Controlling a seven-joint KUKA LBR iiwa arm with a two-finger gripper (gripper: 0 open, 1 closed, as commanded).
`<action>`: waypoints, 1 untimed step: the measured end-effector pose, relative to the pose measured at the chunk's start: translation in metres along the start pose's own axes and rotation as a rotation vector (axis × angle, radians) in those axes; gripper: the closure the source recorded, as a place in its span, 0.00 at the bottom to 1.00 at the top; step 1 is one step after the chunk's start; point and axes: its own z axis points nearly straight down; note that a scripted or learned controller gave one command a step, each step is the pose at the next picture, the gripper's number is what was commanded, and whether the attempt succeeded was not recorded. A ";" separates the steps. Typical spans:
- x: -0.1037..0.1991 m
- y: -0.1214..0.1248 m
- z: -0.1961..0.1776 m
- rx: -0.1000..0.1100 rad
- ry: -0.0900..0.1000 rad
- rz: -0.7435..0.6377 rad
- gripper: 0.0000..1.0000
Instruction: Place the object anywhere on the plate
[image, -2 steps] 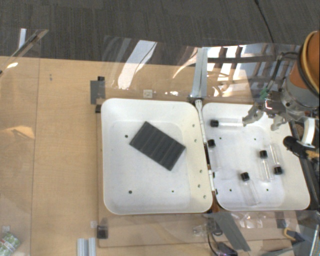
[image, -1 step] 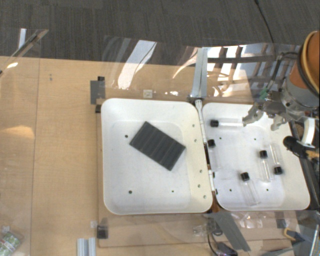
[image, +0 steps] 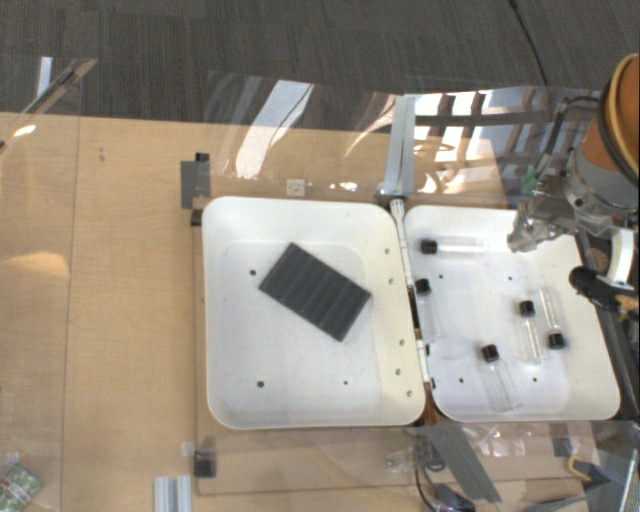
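A dark grey ribbed plate (image: 315, 291) lies at a slant in the left white bin (image: 230, 400). Several clear vials with black caps lie in the right white bin (image: 600, 400): one near the back (image: 452, 244), one near the front (image: 497, 368), and two side by side (image: 530, 330) toward the right. A lone black cap (image: 422, 287) rests close to the divider. My gripper (image: 522, 238) hangs over the back right part of the right bin, apart from the vials, with nothing seen in it.
The grey arm with its orange band (image: 612, 140) enters from the upper right over the right bin's edge. A metal divider post (image: 399, 150) stands between the bins at the back. Clear panels surround the bench.
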 end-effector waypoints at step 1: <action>0.021 -0.001 0.068 0.017 -0.004 -0.073 1.00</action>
